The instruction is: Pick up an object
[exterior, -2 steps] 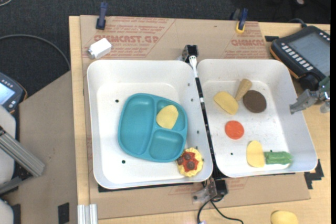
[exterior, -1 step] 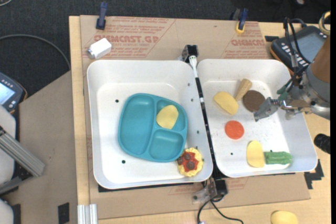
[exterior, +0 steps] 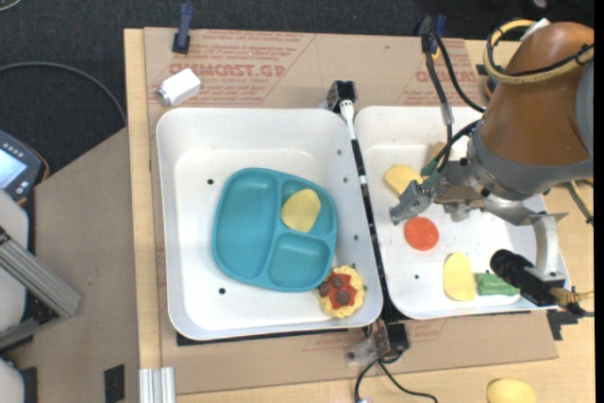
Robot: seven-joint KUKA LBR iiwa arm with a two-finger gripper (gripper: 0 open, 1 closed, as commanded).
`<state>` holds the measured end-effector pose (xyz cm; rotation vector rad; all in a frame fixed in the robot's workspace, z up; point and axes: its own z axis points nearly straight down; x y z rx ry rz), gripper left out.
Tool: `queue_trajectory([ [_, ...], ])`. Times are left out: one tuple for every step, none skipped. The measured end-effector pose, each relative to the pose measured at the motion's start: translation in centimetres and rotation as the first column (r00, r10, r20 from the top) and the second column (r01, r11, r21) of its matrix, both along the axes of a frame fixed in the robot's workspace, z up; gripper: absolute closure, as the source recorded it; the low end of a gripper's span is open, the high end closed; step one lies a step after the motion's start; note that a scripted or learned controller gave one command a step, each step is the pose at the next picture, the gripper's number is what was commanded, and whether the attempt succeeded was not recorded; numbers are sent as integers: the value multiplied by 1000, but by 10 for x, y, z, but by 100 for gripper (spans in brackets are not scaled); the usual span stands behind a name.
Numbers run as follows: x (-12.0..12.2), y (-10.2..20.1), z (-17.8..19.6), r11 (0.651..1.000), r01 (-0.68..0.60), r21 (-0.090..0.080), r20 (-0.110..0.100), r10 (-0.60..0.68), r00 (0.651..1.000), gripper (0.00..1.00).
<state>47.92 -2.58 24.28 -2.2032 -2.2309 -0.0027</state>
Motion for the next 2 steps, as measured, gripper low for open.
queue_trajectory([
  [-1, 4, -55, 1000, 13, -4, -5, -13, 1000, 0],
  [0, 3, -41, 1000, 13, -5, 4, -13, 1000, 100],
])
